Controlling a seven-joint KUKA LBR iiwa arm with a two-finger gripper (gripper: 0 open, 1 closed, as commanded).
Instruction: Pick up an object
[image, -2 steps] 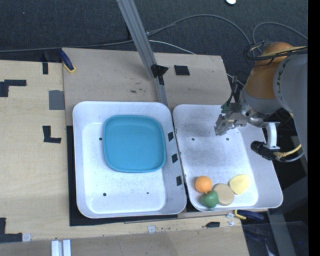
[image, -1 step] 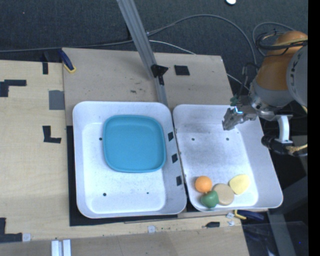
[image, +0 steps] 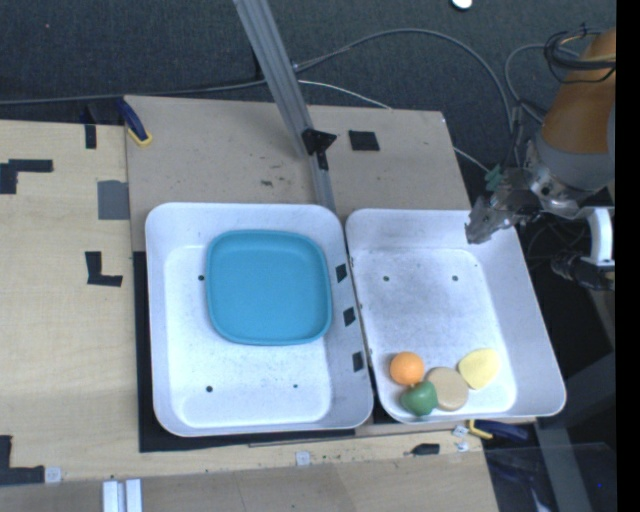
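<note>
Four small objects sit bunched in the near corner of the right bin, well apart from the fingers and on the opposite end of that bin from them: an orange ball, a green ball touching it on the near side, a tan piece pressed against the green one, and a yellow piece just beside the tan one toward the bin's outer wall. The two balls are round and smooth; the tan and yellow pieces are rounded and pale, their exact shape too small to tell. The fingers hang over the far outer rim of the right bin, dark and blurred, and whether they are spread or pressed together cannot be told; nothing is seen between them. Above them the arm rises grey with its orange band. The bin floor between the fingers and the cluster is white, speckled with dark scuffs. Farther from the fingers, the left bin holds a blue plate, square with rounded corners, lying flat. Both bins rest on a light wooden desk marked with dark tape patches. A metal pole slants up from behind the bins, and cables trail over the dark floor beyond.
</note>
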